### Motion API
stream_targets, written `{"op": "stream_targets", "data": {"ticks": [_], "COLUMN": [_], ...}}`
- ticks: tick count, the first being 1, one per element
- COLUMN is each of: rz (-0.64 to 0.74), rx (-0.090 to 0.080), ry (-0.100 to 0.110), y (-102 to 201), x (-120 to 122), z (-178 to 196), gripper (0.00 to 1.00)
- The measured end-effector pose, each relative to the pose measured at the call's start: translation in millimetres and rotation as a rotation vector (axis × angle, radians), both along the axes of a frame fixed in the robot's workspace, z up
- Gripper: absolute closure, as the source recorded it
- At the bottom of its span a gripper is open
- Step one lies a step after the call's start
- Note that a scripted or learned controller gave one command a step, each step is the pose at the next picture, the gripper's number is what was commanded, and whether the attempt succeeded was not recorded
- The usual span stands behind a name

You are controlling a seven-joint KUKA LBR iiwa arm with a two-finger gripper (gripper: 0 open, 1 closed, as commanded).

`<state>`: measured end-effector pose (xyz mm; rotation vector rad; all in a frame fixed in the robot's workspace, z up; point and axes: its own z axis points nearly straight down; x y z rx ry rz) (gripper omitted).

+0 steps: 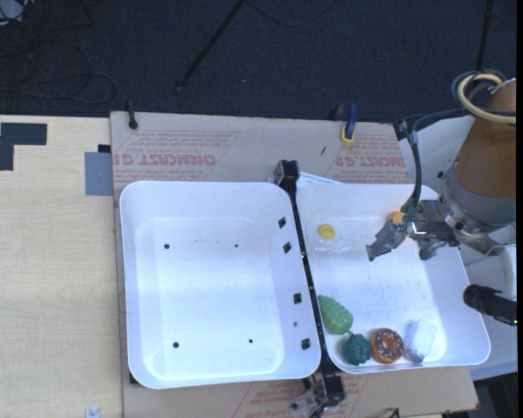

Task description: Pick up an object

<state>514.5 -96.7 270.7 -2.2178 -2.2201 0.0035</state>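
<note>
Pincer near small yellow object

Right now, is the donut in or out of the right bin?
In. The donut lies on the right bin floor near its front wall, beside a teal object.

arm: grey, orange band | yellow cable loop | claw: dark grey

Two shallow white bins sit side by side on a cardboard sheet printed with red lettering — the left bin beside the right bin. A yellow clamp grips the cardboard's far edge; dark cables trail behind.
</note>
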Motion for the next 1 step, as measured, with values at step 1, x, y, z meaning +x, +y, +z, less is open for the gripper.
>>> {"op": "stream_targets", "data": {"ticks": [1], "rz": [0.002], "rx": [0.003], "ry": [0.011], "y": [49.7], "x": [-42.4], "z": [-88.7], "gripper": [0.00]}}
